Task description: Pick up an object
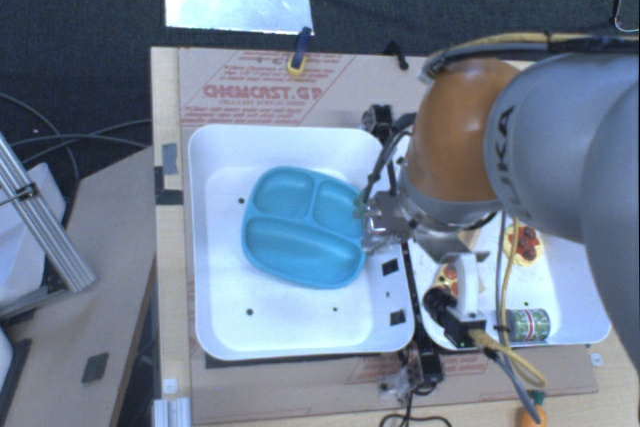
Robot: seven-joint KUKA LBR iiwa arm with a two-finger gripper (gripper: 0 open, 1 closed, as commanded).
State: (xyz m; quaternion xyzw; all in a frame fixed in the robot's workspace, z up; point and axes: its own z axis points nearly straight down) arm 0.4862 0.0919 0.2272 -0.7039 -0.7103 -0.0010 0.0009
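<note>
Currently at approach stage: arm hangs over the seam between bins; finger state cannot be told. Blue divided plate lies in the left bin. Next move likely needs descent onto plate rim.

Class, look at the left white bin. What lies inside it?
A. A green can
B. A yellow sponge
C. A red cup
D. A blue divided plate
D. A blue divided plate with three compartments lies in the left bin, toward its right wall; the green can sits in the right bin instead.
</note>
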